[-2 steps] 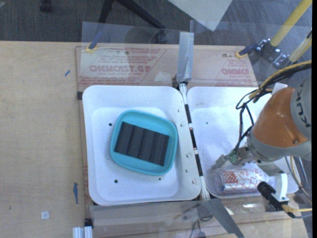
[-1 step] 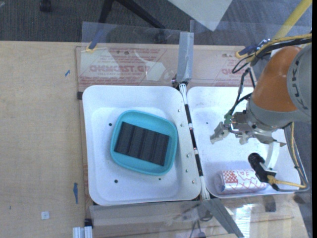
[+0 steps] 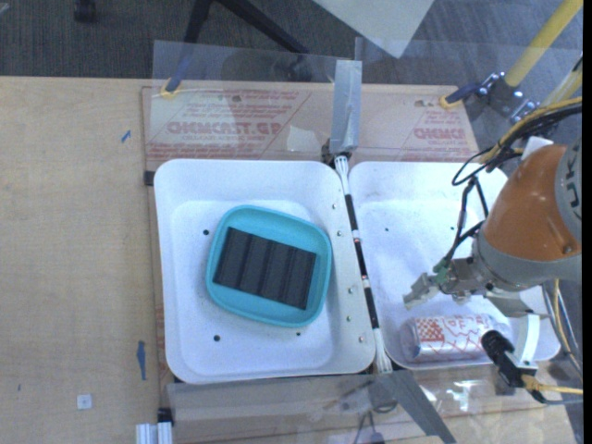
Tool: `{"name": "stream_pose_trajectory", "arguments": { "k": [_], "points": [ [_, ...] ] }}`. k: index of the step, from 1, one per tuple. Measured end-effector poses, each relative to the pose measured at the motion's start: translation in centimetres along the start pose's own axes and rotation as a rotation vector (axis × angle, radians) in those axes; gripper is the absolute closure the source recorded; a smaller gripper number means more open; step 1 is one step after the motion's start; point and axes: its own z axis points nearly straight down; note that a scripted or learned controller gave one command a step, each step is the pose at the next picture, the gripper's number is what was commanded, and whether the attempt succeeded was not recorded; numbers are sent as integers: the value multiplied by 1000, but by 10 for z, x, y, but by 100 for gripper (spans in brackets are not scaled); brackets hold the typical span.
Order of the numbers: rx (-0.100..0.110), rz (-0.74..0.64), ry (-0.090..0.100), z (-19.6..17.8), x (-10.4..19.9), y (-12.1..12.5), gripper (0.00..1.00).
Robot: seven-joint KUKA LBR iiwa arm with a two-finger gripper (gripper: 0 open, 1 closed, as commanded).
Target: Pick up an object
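Note:
A teal tray (image 3: 268, 265) with a dark ridged insert lies tilted in the middle of the left bin (image 3: 185, 202). In the right bin (image 3: 407, 202), a red-and-white patterned tube (image 3: 451, 333) lies on its side against the front wall. My gripper (image 3: 422, 288) hangs low over the right bin, just above and to the left of the tube. Nothing shows in its grasp. The grey arm with its orange band (image 3: 532, 206) covers the bin's right part.
A raised divider (image 3: 356, 257) runs between the two bins. Clear plastic sheets (image 3: 240, 123) lie behind them, with a grey post (image 3: 346, 104) at the back. Cables (image 3: 472, 188) loop near the arm. Bare wooden bench (image 3: 65, 248) spreads to the left.

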Motion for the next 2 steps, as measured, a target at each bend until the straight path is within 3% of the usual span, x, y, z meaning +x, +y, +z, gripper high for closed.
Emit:
{"name": "stream_pose_trajectory", "arguments": {
  "k": [1,2],
  "points": [
    [-7,-109,2,41,-7,2,0],
    [-13,-187,-6,41,-6,4,0]
  ]
}}
